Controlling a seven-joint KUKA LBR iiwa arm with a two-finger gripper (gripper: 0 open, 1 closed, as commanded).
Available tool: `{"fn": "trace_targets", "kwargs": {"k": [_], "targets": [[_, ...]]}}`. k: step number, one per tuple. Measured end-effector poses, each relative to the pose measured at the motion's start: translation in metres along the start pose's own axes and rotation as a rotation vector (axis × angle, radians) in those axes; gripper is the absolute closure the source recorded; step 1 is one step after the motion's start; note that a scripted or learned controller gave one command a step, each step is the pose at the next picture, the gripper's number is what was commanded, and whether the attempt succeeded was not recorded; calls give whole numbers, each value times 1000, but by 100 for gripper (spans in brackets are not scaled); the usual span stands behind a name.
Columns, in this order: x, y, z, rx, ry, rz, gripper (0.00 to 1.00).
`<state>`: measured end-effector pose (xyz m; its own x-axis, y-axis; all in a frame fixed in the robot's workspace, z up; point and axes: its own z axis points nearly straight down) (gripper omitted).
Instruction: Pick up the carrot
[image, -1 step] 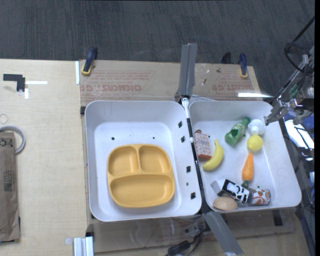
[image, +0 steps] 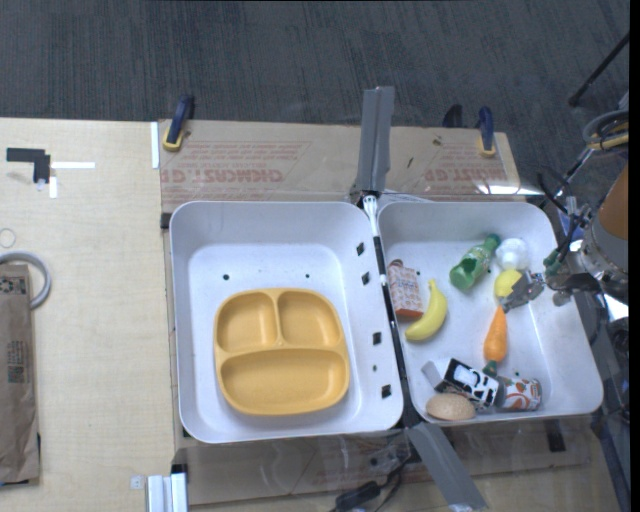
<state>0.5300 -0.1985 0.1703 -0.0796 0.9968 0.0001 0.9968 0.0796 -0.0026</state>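
Observation:
The orange carrot (image: 495, 336) lies in the right bin (image: 570, 395), right of centre, its tip pointing up toward a small yellow lemon (image: 506, 283). My gripper (image: 524, 292) reaches in from the right edge and hovers just above and to the right of the carrot's tip, beside the lemon. It looks open, and nothing is between its fingers. The carrot rests on the bin floor, apart from the gripper.
Around the carrot in the right bin are a banana (image: 430, 312), a green bottle (image: 472, 265), a white object (image: 513, 249), a red-and-white packet (image: 404, 290), a black-and-white item (image: 468, 380), a can (image: 518, 393) and a bun (image: 450, 407). The left bin (image: 195, 260) holds a yellow divided plate (image: 283, 350).

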Motion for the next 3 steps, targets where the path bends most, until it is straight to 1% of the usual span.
{"fn": "trace_targets", "kwargs": {"k": [1, 2, 3], "targets": [[0, 0, 0, 0, 0, 0, 0], [11, 9, 79, -3, -1, -175, 0], [11, 9, 70, -4, -2, -172, 100]]}}
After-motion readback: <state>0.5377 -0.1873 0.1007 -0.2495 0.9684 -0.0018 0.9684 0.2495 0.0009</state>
